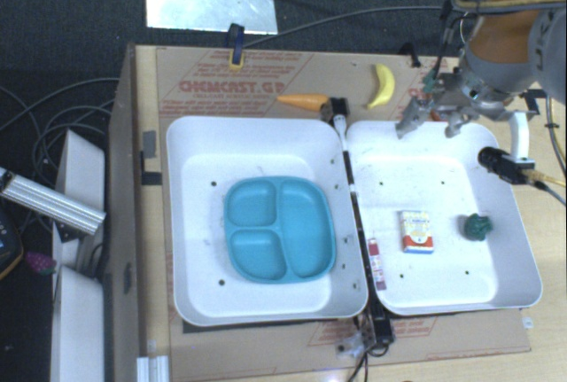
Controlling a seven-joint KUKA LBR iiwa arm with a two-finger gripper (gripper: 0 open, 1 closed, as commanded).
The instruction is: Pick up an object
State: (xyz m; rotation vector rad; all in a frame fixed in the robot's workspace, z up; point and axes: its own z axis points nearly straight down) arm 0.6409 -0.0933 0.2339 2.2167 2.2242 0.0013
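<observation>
Gripper (431, 120): hung over the right bin's (443, 194) far edge, 2 fingers apart, nothing between them. Right bin held a small orange-and-white box (416, 231) near its middle and a green object (477, 227) just beside its right wall. Left bin (204, 159) held 1 blue divided plate (279, 228). Banana (383, 85) and carrot (301, 102) lay on the board beyond the bins.

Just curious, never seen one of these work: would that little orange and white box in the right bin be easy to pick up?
Probably. The small box lies flat on the bin floor, so it shouldn't roll. It looks like light cardboard, and a hard squeeze might dent it. Lying so low, it may slide when nudged.
</observation>
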